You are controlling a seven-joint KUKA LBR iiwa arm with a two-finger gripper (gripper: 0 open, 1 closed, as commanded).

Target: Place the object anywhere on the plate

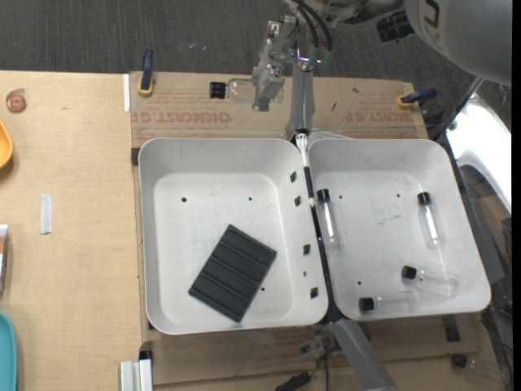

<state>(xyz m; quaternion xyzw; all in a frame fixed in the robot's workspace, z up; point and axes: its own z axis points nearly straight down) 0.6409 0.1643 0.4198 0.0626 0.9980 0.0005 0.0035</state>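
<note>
Pincer (264, 96) is high in the camera view, over the brown cardboard sheet (187, 112) behind the bins and just above the seam where the two bins meet. It is clamped on a clear plastic tube with a black cap (229, 90). The tube lies roughly level, its cap end pointing to the view's left and its clear end between the fingers (262, 80). The tube is clear of both bins and well apart from the plate.

Black ribbed rectangular plate (234, 272) lies flat on the floor of the left shallow white bin (163, 186), turned at a slant, in the half nearer the camera. Nothing rests on it.

Right shallow white bin (383, 157) holds four more clear capped tubes:
- one tube against the left wall (327, 217), cap at the far end;
- one upright-lying tube near the right wall (428, 220), cap at the far end;
- one tube in the near right corner (430, 280), cap to the left;
- one tube along the near wall (387, 303), cap to the left.

A blue-handled clamp (146, 68) grips the cardboard's far left corner, and a second clamp (415, 98) its far right corner. The pale wooden surface (73, 283) extends to the left of the bins.
</note>
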